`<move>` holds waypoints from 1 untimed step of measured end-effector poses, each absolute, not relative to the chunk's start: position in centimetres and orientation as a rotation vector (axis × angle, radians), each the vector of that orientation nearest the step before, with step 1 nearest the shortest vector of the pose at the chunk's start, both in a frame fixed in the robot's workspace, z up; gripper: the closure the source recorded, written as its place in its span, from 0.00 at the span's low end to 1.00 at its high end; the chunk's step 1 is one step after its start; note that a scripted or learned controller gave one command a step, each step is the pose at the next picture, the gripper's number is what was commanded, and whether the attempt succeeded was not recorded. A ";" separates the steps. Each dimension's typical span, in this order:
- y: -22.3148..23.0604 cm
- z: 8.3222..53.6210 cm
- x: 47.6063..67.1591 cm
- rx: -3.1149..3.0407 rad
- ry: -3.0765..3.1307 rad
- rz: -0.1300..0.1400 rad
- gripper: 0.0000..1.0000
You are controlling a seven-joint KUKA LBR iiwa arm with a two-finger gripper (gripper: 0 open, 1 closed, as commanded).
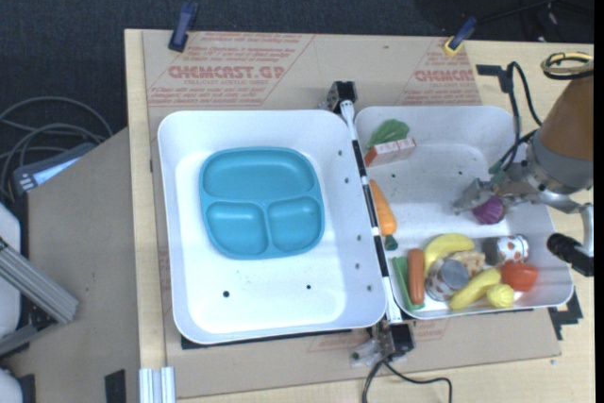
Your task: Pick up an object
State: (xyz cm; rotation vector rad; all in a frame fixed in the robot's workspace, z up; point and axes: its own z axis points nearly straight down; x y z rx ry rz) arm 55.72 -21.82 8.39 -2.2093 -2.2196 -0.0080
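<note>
My gripper (478, 195) reaches in from the right and sits low over the middle of the right bin (429, 179). A small purple object (490, 211) lies right under and against its tip; whether it is gripped cannot be made out. The arm's grey wrist with the orange band (566, 132) rises behind it. A pile fills the bin's front: yellow bananas (449, 245), a grey lump (452, 275), a red tomato (520, 277), a small white and red can (511, 248) and a carrot (415, 275).
A second carrot (382, 209) lies along the right bin's left wall. A green leafy piece (390, 130) and a red and white box (392, 150) sit at its back left. The left bin (189, 297) holds a blue divided plate (261, 201).
</note>
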 end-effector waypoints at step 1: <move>-22.3 9.5 55.7 -2.221 -2.222 -0.001 1.00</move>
